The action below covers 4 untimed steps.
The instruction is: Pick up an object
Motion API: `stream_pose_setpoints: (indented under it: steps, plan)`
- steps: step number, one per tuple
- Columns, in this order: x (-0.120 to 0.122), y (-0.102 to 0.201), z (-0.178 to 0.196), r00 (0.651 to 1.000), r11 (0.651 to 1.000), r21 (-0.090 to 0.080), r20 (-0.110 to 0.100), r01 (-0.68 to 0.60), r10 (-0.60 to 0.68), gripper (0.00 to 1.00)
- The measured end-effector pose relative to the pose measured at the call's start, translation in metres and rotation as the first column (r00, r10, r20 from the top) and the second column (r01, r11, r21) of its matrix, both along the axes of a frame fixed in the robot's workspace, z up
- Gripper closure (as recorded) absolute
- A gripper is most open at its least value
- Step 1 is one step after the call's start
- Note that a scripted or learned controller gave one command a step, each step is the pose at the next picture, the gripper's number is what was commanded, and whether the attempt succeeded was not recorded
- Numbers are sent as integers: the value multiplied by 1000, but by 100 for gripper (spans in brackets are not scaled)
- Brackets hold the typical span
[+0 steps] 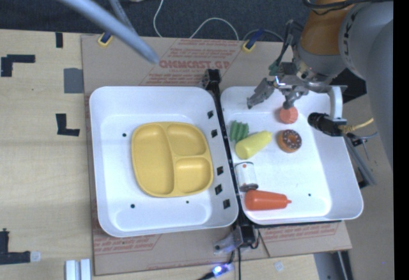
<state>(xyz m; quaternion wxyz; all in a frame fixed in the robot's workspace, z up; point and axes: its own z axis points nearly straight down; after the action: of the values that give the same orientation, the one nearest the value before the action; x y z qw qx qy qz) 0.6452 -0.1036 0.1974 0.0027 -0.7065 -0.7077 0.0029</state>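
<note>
The gripper [277, 94] hangs spread open and holding nothing near the far edge of the right white bin [332, 195] — likely lined up for the small round orange-red toy fruit [288, 114] just beside it.

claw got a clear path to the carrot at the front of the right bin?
Probably yes. The carrot lies in the open near the front wall of the right bin, only a small can beside it. The claw sits over the bin's back edge, nothing standing between them.
</note>
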Motion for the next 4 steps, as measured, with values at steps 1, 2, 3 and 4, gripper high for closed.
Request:
stream_pose_setpoints:
  steps: [1, 2, 3, 4]
  plan:
    - [-4, 6, -46, 1000, 1000, 0, 1, 0, 0, 0]
    - [-1, 7, -110, 1000, 1000, 0, 0, 0, 0, 0]
    - [1, 8, -95, 1000, 1000, 0, 5, -2, 2, 100]
    - [3, 8, -32, 1000, 1000, 0, 12, 0, 0, 100]
